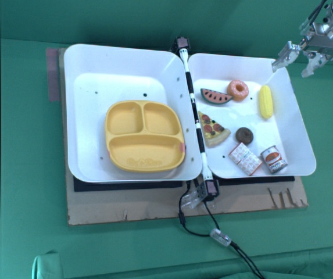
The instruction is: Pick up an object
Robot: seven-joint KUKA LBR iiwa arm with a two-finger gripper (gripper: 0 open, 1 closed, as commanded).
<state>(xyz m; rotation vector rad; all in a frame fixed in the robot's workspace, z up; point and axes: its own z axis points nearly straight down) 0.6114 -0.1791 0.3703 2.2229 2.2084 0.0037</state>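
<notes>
Up at the top right of my view, the end effector [299, 61] hung above the far right corner of the right bin, its two fingers [284, 56] spread well apart with nothing between them and touching nothing I could see.

Reading the scene from the left, I saw the left bin [85, 68] holding a yellow divided plate [144, 136], which lay flat on the bin floor with its three compartments bare. A black-and-white striped bar [193, 109] ran down the seam where the two bins met, and a cable [212, 228] trailed off its near end across the green counter [27, 225].

In the right bin [297, 132] lay the things to pick from. Nearest the seam I saw a pizza slice [213, 129], and beyond it a watermelon slice [215, 96]. A pink donut [237, 89] sat just beside the watermelon's tip. Nearer the front lay a small red-and-white carton [245, 158], and between it and the donut sat a brown cookie [244, 135]. A yellow corn cob [265, 102] lay lengthwise by the far right wall, the item closest to the end effector but still well apart from it. A small can [274, 159] lay tilted in the near right corner, just beside the carton.
</notes>
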